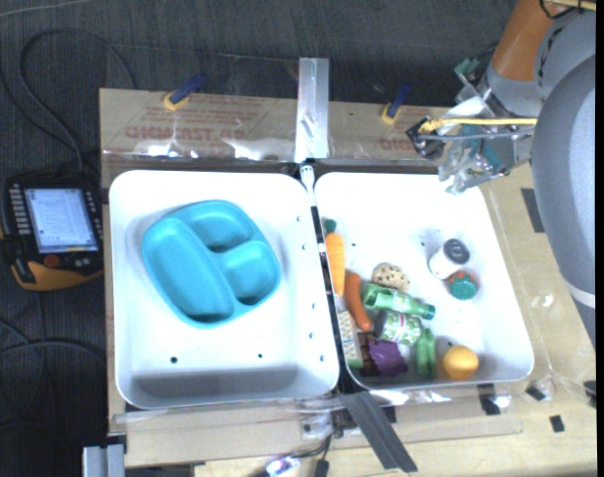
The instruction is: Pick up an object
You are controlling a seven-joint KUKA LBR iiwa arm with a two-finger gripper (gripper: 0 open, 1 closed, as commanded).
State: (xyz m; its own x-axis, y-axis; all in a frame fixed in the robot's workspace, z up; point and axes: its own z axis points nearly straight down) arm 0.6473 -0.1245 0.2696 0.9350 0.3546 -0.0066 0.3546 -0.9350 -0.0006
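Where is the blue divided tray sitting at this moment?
The blue divided tray lies in the left white bin of the camera view, tilted diagonally, across the central divider from the toy food piled in the right bin.

I work in a robotics lab, not a home. My table (183, 117) is a bare board with clamps at its back edge, carrying two white bins (123, 266) set side by side. A teach pendant (49, 229) with a lit screen lies on dark carpet (44, 386), cables trailing around it. Toy food (396, 311) fills one bin, a blue plastic tray (213, 261) the other.
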